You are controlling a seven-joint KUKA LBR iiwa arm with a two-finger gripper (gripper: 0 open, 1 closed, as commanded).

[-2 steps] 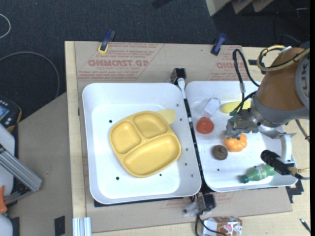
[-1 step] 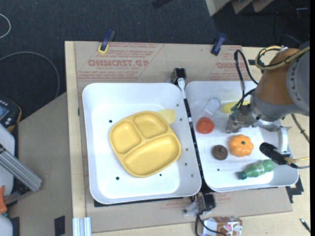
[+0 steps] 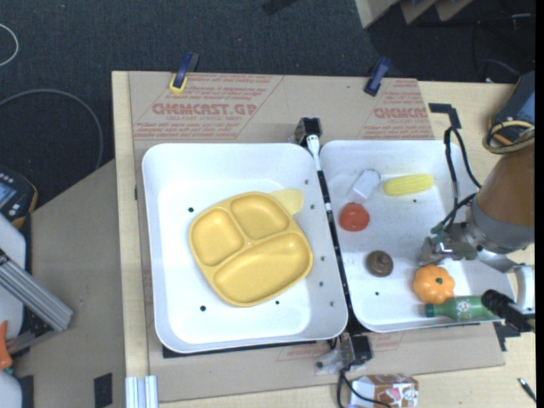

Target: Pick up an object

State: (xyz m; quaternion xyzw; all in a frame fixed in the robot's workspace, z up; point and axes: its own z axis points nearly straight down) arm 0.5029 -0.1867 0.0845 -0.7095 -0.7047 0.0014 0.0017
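At the right bin's (image 3: 399, 317) far right side, the jaws (image 3: 442, 246) hang low over the white floor; whether they are open or closed cannot be told, and nothing is seen held in them. Just below them sits an orange pumpkin (image 3: 433, 285), touching a green bottle (image 3: 461, 309). Left of the jaws lie a brown ball (image 3: 379, 263) and a red cup (image 3: 354, 218); a corn cob (image 3: 408, 184) lies above. The left bin (image 3: 170, 228) holds a yellow divided plate (image 3: 249, 247). The cardboard-covered bench (image 3: 212, 100) reads "CHEMCAST GP".

the arm (image 3: 510, 202) is reaching in from the right, its gripper (image 3: 442, 246) hanging low, pointing left.
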